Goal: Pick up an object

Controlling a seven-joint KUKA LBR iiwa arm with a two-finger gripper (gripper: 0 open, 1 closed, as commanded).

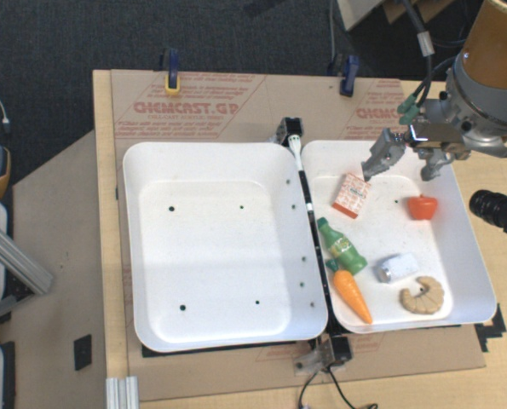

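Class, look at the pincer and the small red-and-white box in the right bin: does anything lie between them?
Nothing visible does. The open pincer hangs just up and right of the red-and-white box, with bare bin floor between; the orange block sits off to the right.

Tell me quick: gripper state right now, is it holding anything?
Gripper: open, fingers spread, nothing between them. It hangs over the right bin, between the small carton and the orange-red object.
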